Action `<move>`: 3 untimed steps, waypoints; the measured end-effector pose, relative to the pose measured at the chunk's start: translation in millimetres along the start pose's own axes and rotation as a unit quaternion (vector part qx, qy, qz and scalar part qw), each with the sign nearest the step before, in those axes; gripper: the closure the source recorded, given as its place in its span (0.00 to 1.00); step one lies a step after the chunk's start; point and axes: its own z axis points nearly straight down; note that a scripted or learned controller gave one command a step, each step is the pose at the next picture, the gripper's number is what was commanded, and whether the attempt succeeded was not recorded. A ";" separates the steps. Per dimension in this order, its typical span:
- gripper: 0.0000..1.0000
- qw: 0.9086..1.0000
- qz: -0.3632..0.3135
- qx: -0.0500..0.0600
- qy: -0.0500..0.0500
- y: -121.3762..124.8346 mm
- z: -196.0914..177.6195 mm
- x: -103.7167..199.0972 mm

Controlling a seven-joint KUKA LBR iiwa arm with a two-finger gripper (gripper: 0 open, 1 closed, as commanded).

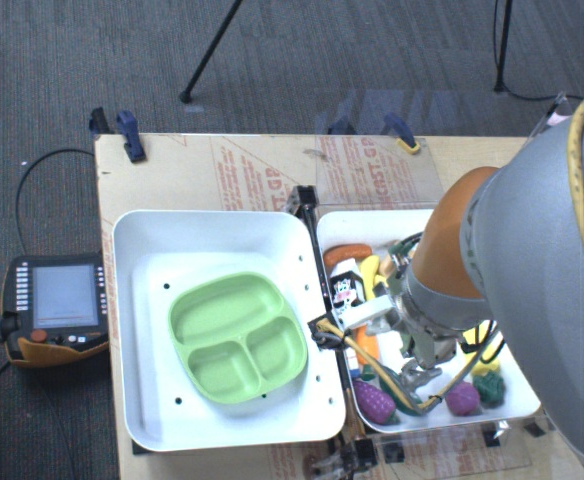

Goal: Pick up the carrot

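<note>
Here, the carrot [366, 349] is a short stretch of orange in the right bin [424, 420], near that bin's left wall, partly covered by the arm's wrist and cables. Its visible part runs roughly up-down in the view, so the long axis probably lies along the bin's depth; which end is the tip cannot be told, since both ends are hidden.

Around it: a purple grape bunch [374, 402] just below, a small white carton [345, 292] with black marks just above, a yellow piece [371, 271] beside the carton, a reddish-orange item [349, 254] nearer the back wall. A magenta ball [462, 398] and a green piece [490, 385] sit toward the front right corner. The toys lie crowded together, likely tipped in loose.

The gripper [418, 376] hangs low over the bin's middle, right of the carrot. Whether its claw is wide or narrow, cannot tell; nothing shows between its fingers.

Left bin [137, 268] holds a green divided tray [236, 337].

Judgement: the grasp is not yet made.
</note>
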 end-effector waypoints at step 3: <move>0.00 1.000 0.000 0.000 0.000 0.0 0.0 0.0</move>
